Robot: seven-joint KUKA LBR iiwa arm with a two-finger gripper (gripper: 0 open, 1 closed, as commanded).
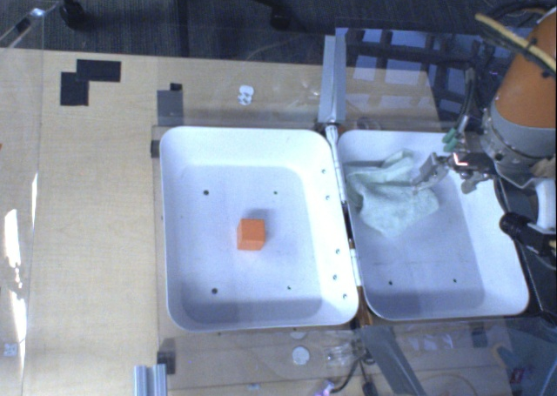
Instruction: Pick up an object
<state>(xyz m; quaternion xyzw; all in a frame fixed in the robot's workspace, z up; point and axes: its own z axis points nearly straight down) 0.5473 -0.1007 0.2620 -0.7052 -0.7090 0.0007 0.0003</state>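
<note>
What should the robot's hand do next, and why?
Probably lower a little onto the pale cloth and pinch it. The gripper sits right at the cloth's upper right edge in the right bin, while the orange cube lies far off in the left bin.

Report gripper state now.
Gripper: at the edge of the pale green cloth in the right bin; open or closed cannot be told.
</note>
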